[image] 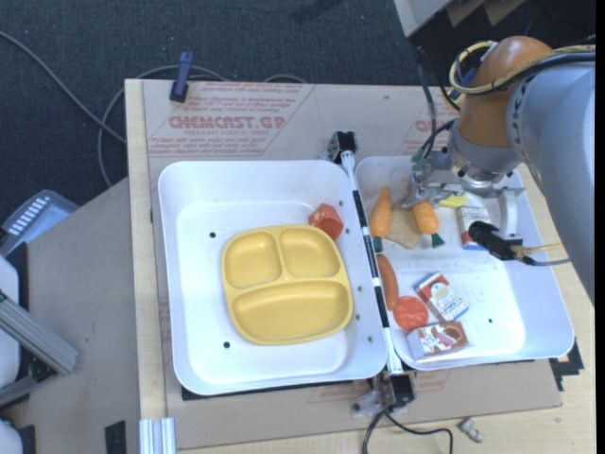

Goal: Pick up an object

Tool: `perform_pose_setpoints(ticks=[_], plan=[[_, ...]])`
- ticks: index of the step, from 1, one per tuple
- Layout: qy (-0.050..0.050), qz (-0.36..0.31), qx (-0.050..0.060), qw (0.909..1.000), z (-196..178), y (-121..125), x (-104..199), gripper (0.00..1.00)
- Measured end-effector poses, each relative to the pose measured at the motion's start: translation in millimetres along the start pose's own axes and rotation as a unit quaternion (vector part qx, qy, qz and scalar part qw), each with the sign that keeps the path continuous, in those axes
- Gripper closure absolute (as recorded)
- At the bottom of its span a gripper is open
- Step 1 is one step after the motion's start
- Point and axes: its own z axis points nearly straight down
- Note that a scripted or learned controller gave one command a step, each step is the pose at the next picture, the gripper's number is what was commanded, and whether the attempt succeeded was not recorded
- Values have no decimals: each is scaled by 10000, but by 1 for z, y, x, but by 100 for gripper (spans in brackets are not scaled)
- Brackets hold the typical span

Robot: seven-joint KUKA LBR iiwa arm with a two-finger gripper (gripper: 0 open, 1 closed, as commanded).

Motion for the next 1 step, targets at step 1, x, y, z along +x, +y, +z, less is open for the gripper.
perform_pose_setpoints(ticks=[1], plan=[[11,4,24,10000,-88,-10,69,100]])
